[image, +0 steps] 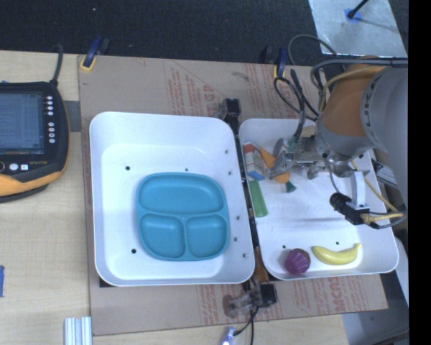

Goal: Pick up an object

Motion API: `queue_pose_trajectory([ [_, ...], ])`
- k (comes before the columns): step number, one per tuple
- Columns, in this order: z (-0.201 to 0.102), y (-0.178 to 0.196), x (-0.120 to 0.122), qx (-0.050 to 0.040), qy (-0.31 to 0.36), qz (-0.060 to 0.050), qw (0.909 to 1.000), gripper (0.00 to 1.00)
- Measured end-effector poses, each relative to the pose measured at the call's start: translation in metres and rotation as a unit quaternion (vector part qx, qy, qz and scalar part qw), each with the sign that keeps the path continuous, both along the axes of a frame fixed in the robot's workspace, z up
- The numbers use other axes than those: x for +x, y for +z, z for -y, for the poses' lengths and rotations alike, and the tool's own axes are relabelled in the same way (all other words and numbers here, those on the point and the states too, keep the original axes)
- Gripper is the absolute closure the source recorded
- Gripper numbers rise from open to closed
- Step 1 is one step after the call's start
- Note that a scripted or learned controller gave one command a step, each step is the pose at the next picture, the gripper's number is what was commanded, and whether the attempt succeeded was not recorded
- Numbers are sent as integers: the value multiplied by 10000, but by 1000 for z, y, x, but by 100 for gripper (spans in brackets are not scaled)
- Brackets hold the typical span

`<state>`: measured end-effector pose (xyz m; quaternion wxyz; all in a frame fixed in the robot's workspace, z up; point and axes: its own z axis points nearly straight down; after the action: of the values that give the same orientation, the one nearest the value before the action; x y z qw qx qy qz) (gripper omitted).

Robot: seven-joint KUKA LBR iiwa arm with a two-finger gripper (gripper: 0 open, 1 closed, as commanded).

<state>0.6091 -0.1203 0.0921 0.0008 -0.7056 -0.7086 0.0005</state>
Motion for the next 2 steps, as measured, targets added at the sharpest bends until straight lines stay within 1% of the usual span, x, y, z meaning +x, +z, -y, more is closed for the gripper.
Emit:
queue_pose_trajectory([
  [1, -19, -6, 39, -13, -51, -155, 9999, 0],
  [2, -24, 0, 15, -16, -8, -11, 10000, 0],
])
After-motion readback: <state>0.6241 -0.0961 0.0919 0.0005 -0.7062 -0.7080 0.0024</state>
